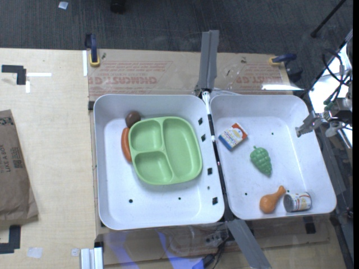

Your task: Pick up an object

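Note:
In the right bin [280, 112] lie a small white, orange and blue box [233, 137], a green bumpy toy like a bunch of grapes [261, 161], an orange toy drumstick [272, 199] and a small tin can [297, 202] on its side at the front right corner. My gripper [307, 128] shows as a grey piece at the right rim of this bin, well apart from every object, with nothing visibly in it.
The left bin [112, 195] holds a green divided plate [166, 149], with a brown round item [133, 118] and an orange sausage-shaped item [125, 143] tucked at the plate's left side. A brown paper bag [14, 167] lies on the bench at far left.

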Controlling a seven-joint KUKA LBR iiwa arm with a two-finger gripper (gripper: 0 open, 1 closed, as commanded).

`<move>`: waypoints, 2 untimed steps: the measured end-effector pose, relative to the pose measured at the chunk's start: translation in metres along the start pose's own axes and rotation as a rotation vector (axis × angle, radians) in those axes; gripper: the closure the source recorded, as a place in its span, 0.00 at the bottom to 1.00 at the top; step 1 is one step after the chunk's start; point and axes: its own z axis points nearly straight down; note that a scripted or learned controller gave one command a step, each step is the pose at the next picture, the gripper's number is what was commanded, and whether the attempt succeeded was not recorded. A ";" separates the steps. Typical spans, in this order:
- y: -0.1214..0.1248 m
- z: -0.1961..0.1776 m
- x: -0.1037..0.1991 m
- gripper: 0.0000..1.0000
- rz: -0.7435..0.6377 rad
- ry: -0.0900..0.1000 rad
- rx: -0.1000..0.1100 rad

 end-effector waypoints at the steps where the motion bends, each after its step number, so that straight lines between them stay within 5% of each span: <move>1: -0.008 0.082 0.069 0.00 -0.029 0.000 0.000; 2: -0.001 0.154 0.092 0.00 -0.145 0.000 -0.001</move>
